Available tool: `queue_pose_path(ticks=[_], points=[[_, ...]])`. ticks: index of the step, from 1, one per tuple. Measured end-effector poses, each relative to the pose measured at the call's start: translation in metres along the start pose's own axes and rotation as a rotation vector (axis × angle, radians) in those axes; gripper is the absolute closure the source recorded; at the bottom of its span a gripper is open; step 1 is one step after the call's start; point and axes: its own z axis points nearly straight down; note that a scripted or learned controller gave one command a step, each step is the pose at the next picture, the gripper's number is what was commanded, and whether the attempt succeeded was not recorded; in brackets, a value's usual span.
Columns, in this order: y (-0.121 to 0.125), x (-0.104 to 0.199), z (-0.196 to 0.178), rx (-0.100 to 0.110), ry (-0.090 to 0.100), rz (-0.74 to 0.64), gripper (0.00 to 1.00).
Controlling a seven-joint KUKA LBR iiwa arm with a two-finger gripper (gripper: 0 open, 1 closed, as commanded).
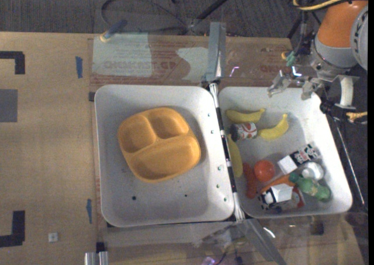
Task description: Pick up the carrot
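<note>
Down in the right bin [331, 135], the carrot [279, 183] lies near the front, long way left to right, beside a red ball [264, 170] and a small carton [277, 195]. The gripper [293, 84] hangs over the far edge, fingers apart, holding nothing.

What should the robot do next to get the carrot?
Probably move the end effector toward the near end of the right bin and stop above the carrot. The end effector hovers at the bin's far edge, while the carrot lies by the bin's near left side, beside a red ball.
</note>
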Motion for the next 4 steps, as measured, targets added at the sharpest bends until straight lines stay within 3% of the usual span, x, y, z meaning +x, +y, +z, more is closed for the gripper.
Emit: queue_pose_path(ticks=[1, 2, 3, 4], points=[[-0.006, 0.059, 0.102, 0.001, 0.001, 0.132, 0.0], [0.005, -0.063, 0.025, 0.0, -0.001, 0.264, 0.0], [0.0, -0.005, 0.102, 0.003, 0.002, -0.136, 0.0], [0.001, -0.005, 0.09, -0.001, 0.0, -0.137, 1.0]])
